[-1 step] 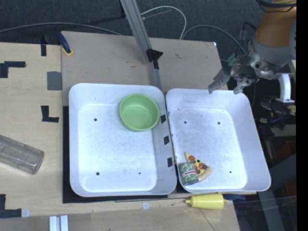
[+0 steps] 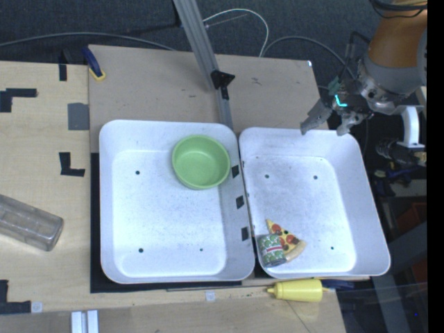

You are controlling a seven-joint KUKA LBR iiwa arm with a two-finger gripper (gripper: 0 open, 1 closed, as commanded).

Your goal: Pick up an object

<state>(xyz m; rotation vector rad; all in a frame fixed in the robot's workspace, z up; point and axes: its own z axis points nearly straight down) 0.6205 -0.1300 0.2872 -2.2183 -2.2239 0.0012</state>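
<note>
A: The gripper (image 2: 325,122) hangs open and empty above the right bin's (image 2: 361,186) far rim.

B: The pizza slice (image 2: 281,245) lies flat by the near-left wall; fingers may skid off.

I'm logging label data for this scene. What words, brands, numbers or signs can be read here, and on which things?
None can be read.
Small printed packet in the right bin: green and red print, too blurred to read.
Pizza slice toy beside it: a pattern, no text.
Yellow bottle in front of the bins: no label visible.
Green bowl in the left bin: plain.
</note>
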